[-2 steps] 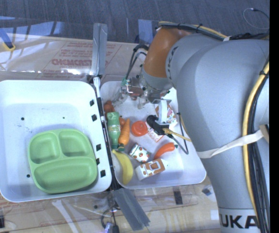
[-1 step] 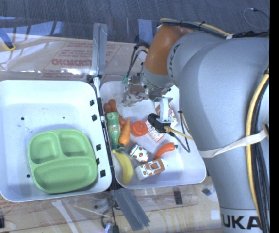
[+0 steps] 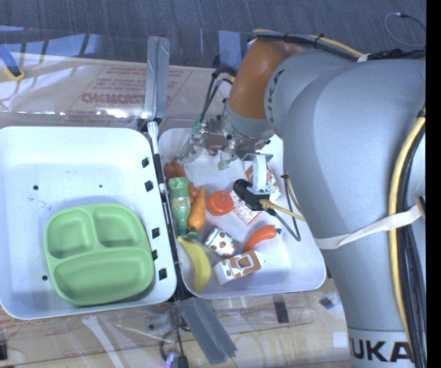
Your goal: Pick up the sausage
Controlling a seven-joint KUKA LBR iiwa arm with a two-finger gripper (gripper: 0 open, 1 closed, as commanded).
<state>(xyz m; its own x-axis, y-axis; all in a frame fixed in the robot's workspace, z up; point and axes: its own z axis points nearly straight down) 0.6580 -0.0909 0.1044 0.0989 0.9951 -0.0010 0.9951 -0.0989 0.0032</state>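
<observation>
The two shallow white plastic bins (image 3: 21,167) look smooth and faintly glossy. A light-green divided plastic tray (image 3: 97,253) has a matt sheen, and the large grey arm casing (image 3: 343,144) appears smooth, satin-finished, beside its glossy orange band (image 3: 255,71).

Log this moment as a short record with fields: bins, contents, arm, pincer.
left bin: holds a green divided plate
right bin: crowded with toy food
contents named: banana, carrot, green bottle, red pepper, small cartons
sausage: cannot be picked out with certainty among the clutter
arm: reaches in from the right, over the right bin
pincer: above the bin's far end; finger state unreadable
</observation>
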